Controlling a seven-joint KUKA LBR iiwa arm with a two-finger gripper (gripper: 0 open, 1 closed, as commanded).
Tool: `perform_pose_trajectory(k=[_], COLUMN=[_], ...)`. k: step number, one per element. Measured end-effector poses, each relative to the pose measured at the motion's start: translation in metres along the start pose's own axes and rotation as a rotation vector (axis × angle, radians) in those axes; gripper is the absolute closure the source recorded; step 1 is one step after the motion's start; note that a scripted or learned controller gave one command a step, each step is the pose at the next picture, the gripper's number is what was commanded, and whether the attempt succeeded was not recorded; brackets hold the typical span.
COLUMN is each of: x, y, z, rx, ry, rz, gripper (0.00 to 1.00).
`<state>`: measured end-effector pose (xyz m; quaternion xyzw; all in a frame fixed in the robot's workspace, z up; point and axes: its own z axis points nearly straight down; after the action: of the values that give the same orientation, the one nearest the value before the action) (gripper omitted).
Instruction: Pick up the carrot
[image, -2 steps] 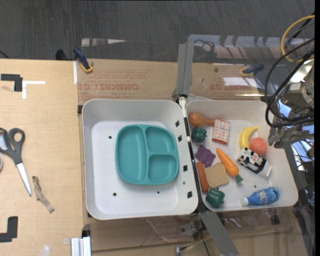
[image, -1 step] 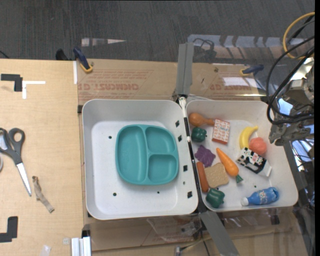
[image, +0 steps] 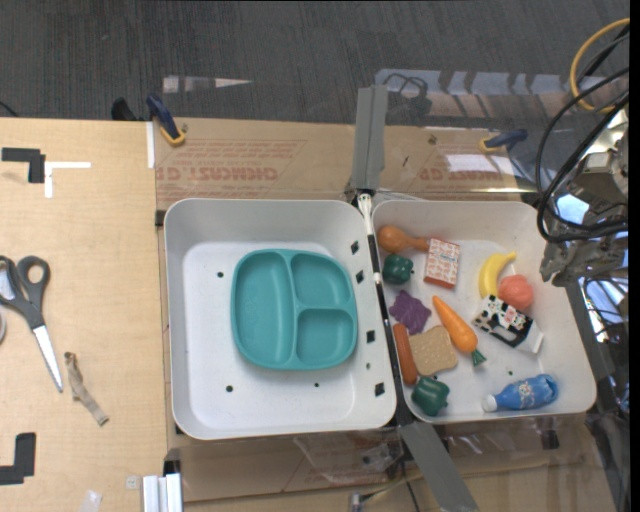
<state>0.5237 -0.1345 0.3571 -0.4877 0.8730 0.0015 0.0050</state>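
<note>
Nearest us in the right bin (image: 560, 300) lies a blue bottle (image: 521, 394), its label unreadable. Just beyond, we see the carrot (image: 455, 325) lying free beside a bread slice (image: 432, 350). Farther right, the gripper (image: 570, 262) hovers at the rim; we cannot tell its state.

glossy plastic carrot (image: 455, 325), smooth white bins (image: 190, 330)
</note>
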Motion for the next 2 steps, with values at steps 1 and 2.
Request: perform_pose_trajectory(k=[1,2], x=[-0.001,-0.002], y=[-0.0014,-0.0029], z=[-0.0089,-0.0177], rx=[0.002,0.004], ry=[-0.004,-0.008], rz=[0.005,0.01], gripper=[1.0,1.0])
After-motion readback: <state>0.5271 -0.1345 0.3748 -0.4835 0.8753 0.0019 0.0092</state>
